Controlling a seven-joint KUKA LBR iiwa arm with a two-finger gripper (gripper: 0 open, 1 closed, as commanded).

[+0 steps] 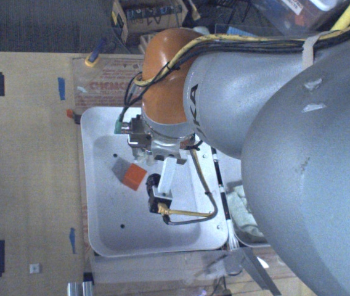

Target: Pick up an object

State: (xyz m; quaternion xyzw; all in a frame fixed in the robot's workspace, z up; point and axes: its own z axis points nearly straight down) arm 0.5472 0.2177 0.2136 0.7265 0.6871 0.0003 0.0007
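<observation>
Grey arm (267, 97) angled down over white bin (92, 190), gripper (140, 155) just beside orange block (134, 176), grip state impossible to tell

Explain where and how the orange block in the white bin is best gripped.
Grip the orange block across two opposite flat sides, from straight above. It lies flat in the white bin, turned askew to the walls, so the grip should probably turn to match. A grey thing crowds its upper-left side.

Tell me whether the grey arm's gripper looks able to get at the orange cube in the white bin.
Likely yes: the orange cube lies uncovered on the floor of the shallow white bin, right beside the gripper, nothing between them.
</observation>
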